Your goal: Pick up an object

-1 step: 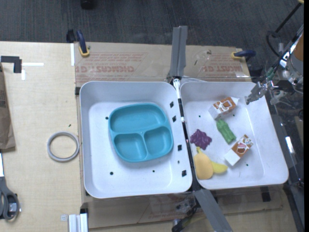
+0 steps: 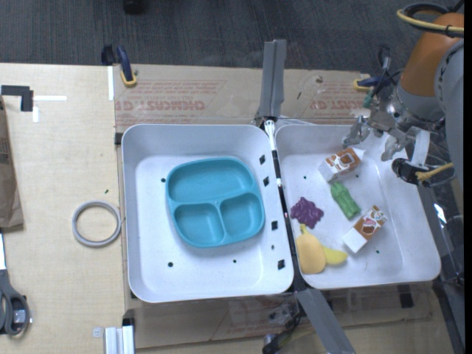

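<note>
A blue divided plate (image 2: 214, 201) fills the left bin (image 2: 140, 220); the gripper (image 2: 375, 133) hovers over the right bin's (image 2: 413, 260) far edge

Premises: a robotics laboratory or test cell. Evidence: a pale wooden desk (image 2: 59, 168) carries 2 shallow white bins, the left bin (image 2: 136, 220) and the right bin (image 2: 413, 260), fixed side by side over a taped cardboard sheet (image 2: 192, 98). A grey and orange industrial arm (image 2: 428, 57) with exposed cabling stands at the right. Clamps (image 2: 125, 65), scissors (image 2: 11, 308) and a tape roll (image 2: 96, 223) lie about. Dark carpet (image 2: 221, 13) lies beyond.
</note>
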You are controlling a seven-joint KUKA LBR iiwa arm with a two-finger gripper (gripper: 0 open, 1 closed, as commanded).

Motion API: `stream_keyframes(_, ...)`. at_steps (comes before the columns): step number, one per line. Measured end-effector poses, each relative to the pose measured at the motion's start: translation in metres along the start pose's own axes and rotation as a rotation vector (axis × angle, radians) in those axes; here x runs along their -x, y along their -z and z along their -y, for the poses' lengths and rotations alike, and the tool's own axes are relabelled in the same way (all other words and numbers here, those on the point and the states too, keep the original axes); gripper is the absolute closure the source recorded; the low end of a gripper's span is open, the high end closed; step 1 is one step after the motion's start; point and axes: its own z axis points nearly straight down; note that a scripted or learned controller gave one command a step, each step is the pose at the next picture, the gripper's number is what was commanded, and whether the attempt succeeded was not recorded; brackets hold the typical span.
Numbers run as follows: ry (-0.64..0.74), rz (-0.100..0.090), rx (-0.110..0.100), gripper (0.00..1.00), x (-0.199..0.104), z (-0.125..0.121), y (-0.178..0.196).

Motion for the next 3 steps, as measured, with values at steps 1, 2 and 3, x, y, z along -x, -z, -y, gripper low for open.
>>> stream_keyframes(1, -0.185, -0.001, 0.001, 0.0, -0.032, 0.014, -0.052)
stream_keyframes(2, -0.183, 0.002, -0.001, 1.0, -0.032, 0.014, -0.042)
stream_keyframes(3, 0.018, 0.001, -0.016, 1.0, 0.016, -0.002, -0.032)
